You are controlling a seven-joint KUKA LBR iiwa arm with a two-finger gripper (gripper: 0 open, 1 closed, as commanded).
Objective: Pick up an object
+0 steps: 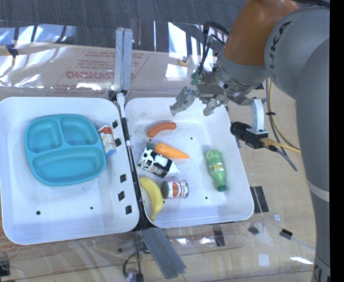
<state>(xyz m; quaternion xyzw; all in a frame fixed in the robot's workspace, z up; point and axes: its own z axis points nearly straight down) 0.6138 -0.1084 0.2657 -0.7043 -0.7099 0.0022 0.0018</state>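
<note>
Two fingers of the gripper (196, 103) hang spread apart with nothing between them, above the right bin's (240, 184) far edge. Just nearer lies a sausage (161, 128), then a carrot (171, 151); a green bottle (216, 169) rests right.

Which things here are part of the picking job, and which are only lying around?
Job: gripper; candidates in right bin: sausage, carrot, green bottle, banana, can, cow-pattern carton.

Lying about: blue tray, small container, left bin.
</note>
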